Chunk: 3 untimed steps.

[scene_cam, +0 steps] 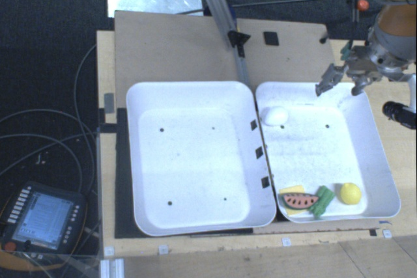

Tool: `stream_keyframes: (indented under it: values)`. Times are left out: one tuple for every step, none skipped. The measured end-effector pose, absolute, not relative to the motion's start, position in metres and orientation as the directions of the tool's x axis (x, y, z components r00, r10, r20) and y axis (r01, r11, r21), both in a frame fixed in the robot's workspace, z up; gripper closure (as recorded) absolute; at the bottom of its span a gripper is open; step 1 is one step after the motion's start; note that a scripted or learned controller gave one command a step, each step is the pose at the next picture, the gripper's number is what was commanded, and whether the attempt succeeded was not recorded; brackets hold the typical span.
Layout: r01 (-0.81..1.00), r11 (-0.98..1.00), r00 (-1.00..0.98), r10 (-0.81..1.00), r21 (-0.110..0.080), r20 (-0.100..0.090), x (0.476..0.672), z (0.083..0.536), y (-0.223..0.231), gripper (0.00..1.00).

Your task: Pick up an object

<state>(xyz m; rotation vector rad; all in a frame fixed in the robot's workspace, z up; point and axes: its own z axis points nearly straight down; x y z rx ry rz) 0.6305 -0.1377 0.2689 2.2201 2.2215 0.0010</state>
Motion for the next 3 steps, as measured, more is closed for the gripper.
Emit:
stream_keyframes:
  values:
    - [1.0,0.002,-0.002,1.0,0.003,0.0,0.631,0.28,-0.138,1.0]
    - [1.0,0.0,0.0,1.0,-0.005,0.001,0.599,0.19,-0.121,1.0]
    - [1.0,0.007,-0.007,1.0,0.003,0.002,0.612,0.221,-0.04,1.0]
